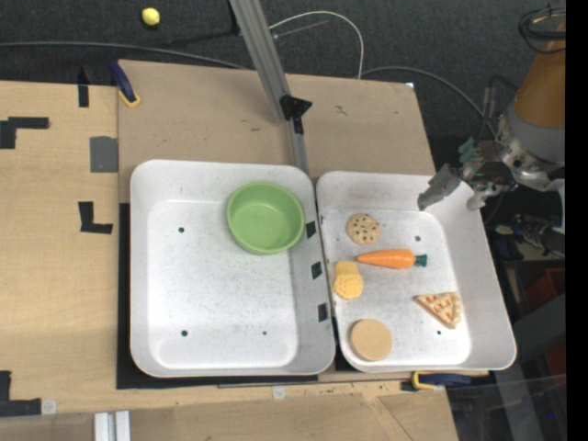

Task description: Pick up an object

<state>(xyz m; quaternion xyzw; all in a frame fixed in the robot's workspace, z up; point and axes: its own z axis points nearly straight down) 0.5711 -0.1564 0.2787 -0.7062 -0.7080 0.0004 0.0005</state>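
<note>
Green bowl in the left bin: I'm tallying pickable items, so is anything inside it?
The green bowl looks empty; its whole inner floor shows plain green. What lies under it on the left bin is covered. The food pieces are in the right bin.

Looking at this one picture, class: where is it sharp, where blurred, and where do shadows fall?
Camera view: the carrot and green bowl are sharp under even, soft light with faint shadows; the gripper at the right bin's far edge looks slightly smeared; no strong glare on the white bins.
</note>
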